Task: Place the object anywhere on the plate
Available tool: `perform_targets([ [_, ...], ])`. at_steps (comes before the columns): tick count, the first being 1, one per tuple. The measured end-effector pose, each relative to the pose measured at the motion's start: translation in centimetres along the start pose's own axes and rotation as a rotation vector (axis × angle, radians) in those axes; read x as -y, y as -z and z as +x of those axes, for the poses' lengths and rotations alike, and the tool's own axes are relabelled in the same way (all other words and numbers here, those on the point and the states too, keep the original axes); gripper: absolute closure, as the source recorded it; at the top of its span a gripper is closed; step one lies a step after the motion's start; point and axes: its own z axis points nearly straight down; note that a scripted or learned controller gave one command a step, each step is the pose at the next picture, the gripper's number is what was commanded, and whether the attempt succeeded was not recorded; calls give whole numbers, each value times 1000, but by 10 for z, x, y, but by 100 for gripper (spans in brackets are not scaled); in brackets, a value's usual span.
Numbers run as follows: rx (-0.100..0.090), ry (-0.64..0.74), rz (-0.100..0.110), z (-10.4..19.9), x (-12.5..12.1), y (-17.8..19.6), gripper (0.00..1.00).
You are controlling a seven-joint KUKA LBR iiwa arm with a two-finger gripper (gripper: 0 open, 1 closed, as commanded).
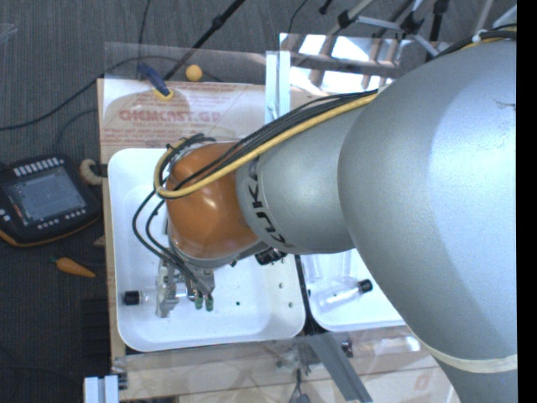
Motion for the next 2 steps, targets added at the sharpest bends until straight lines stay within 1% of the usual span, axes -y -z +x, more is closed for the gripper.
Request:
perform_targets([
  [1,7,141,-5,-1,-3,127,100],
  [2,10,332,-5,-93,-2,172,100],
])
